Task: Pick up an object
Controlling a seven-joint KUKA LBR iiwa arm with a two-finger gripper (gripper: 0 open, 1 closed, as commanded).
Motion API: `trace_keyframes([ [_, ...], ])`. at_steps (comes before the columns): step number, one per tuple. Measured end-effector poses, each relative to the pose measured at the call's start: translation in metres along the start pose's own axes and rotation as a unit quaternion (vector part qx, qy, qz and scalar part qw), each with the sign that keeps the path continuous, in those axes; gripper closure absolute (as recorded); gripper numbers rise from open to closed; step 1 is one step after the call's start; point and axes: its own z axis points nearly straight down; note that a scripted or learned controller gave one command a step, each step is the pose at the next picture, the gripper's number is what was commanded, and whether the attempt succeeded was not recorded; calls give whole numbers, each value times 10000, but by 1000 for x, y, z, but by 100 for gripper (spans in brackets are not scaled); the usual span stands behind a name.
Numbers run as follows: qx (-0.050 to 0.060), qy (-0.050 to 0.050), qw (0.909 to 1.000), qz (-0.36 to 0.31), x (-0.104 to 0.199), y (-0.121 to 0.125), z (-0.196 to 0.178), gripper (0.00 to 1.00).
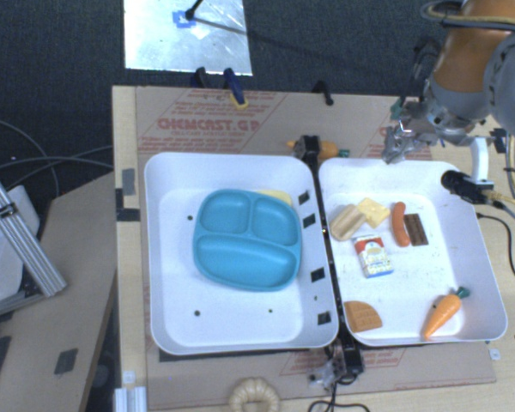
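Observation:
My gripper (397,149) hangs over the far rim of the right bin (489,281), with nothing seen in it. Below it in that bin lie a tan bread piece (346,221), a pale yellow cheese wedge (374,210), a red sausage (399,223) and a brown chocolate bar (415,229). A small red, white and blue carton (373,256) sits near the middle. At the near edge are a brown cookie-like slice (363,316) and an orange carrot (442,313).
The left bin (167,316) holds a blue divided plate (249,239) with a yellow piece (277,196) just behind it. A black divider with clips (319,230) runs between the bins. Cardboard (215,118) lies under both.

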Motion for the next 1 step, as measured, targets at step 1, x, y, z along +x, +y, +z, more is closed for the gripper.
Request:
trace_keyframes([
  [1,19,4,10000,-1,0,1,-19,100],
])
